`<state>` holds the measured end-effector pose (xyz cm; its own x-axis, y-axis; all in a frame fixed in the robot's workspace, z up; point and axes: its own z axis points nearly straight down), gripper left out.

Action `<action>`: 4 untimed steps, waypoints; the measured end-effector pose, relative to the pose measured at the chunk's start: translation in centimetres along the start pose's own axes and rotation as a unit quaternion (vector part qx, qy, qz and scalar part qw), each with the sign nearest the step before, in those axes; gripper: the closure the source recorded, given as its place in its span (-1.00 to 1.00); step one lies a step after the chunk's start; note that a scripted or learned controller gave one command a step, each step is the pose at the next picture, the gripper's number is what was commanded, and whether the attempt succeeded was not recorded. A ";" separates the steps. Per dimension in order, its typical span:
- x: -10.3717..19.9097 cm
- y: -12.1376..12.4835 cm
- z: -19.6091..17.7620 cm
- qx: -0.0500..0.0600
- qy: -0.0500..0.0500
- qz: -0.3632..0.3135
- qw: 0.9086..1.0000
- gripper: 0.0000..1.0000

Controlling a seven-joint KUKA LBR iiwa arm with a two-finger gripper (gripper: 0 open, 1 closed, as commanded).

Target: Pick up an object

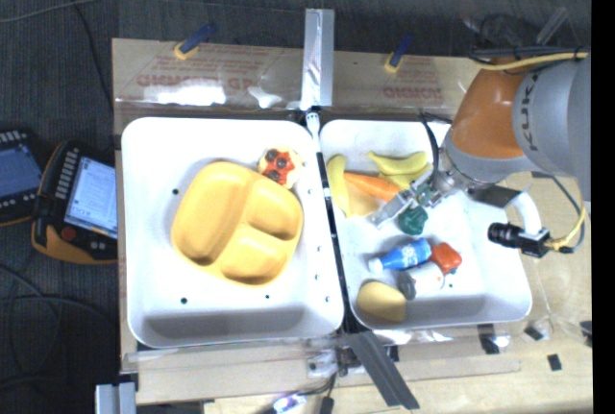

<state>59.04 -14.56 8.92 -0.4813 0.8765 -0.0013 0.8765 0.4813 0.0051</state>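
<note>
While the hand (411,207) hangs low in the right bin (500,292), whether it is wide or narrow cannot be told. Right beneath sits a small green object (414,222), beside the carrot (373,184); a straight, centred descent would avoid nudging neighbours.

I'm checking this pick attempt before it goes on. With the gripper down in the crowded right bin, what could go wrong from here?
1. The gripper sits among the carrot, a banana and a small green object, so it may nudge or catch the wrong item.
2. The blue bottle and red object lie just below and could get knocked.
3. The green object looks small and might slip out.
</note>
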 end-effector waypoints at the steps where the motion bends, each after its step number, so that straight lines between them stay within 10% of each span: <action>1: 0.0 0.2 -0.9 -0.002 0.001 -0.002 1.000 1.00; 2: -1.0 1.4 -0.1 0.002 0.002 0.076 0.997 1.00; 3: -1.1 1.4 0.0 -0.001 -0.002 0.077 0.997 -1.00; 4: -2.8 6.8 0.2 0.016 0.005 0.049 0.999 -1.00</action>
<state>66.30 -13.72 8.75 -0.3924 0.9198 0.0067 0.9194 0.3925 -0.0264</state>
